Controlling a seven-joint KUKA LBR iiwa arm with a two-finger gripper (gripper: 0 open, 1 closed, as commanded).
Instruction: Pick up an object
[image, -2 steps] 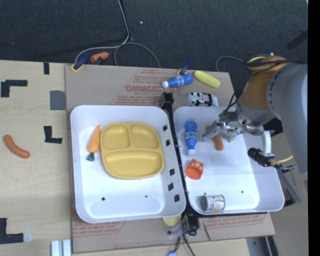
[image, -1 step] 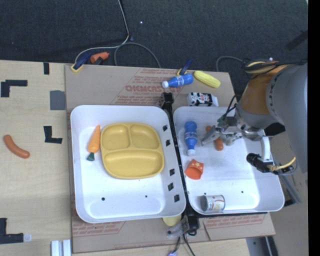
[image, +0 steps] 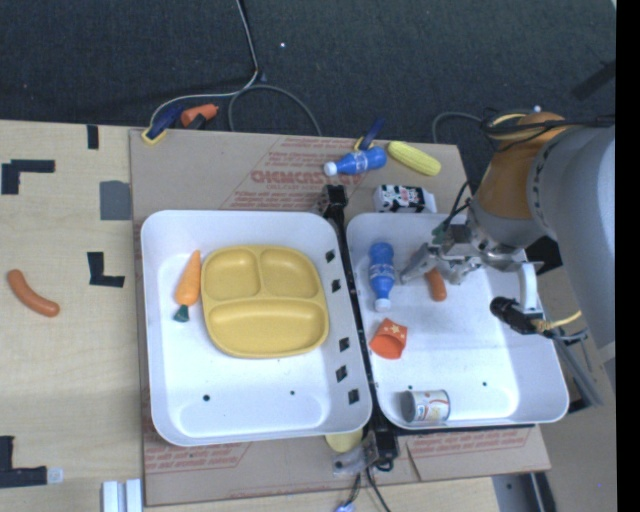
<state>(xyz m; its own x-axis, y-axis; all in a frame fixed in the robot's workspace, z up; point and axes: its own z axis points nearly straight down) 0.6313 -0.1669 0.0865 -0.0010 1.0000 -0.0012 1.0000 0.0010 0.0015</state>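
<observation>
Arm enters from the right; tool (image: 437, 262) sits low over the upper middle of the right bin (image: 500, 385). Fingers spread apart, nothing clamped between them. A small orange sausage-shaped piece (image: 437, 287) lies on the bin floor just under the tool tip, close to one finger or touching it, can't tell which.

Right bin contents:
- blue bottle (image: 380, 275) with white cap, lying near the left wall, left of the tool
- orange carton (image: 389, 338) below the bottle, roughly mid-bin
- tin can (image: 428, 406) on its side near the front edge

Left bin (image: 240, 415):
- yellow divided plate (image: 265, 301), three compartments, sits centre
- toy carrot (image: 188, 280) just beside the plate's left edge, green end pointing toward the front

Outside the bins, on the cardboard sheet behind them: second blue bottle (image: 357, 163), yellow banana-like item (image: 413, 158) beside it, black-and-white carton (image: 405, 199) just behind the right bin's back rim. An orange-handled clamp (image: 185, 118) sits at the cardboard's back left corner. A toy sausage (image: 32, 292) lies well apart on the wooden tabletop (image: 60, 380) at far left. Black tape marks on the tabletop. A cable runs in from the top to the area behind the bins.

Bins are touching side by side, clips along the shared wall.
</observation>
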